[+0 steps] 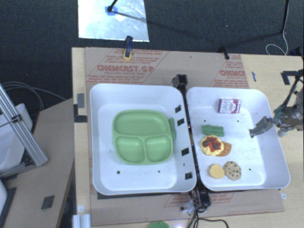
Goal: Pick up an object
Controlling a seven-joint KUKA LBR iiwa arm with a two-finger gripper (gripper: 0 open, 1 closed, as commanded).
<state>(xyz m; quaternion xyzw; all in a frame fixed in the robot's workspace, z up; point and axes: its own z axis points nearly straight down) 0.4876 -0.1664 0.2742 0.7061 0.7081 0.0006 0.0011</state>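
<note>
The right bin (270,175) holds several toy foods. A small pink and white box (229,106) lies near its back wall. In the middle is a green bean pod (212,129), with a pizza-like piece (214,146) topped in red just in front of it. A yellow round piece (216,171) and a chocolate-chip cookie (232,170) sit near the front. My gripper (268,127) hangs over the bin's right side, to the right of the pod and apart from every item. Nothing shows in its grasp.
The left bin (102,175) holds a green divided tray (142,137). A black hinge strip (187,137) runs between the two bins. Both rest on a cardboard sheet (142,68) on the bench. A metal frame (19,127) stands at the far left.
</note>
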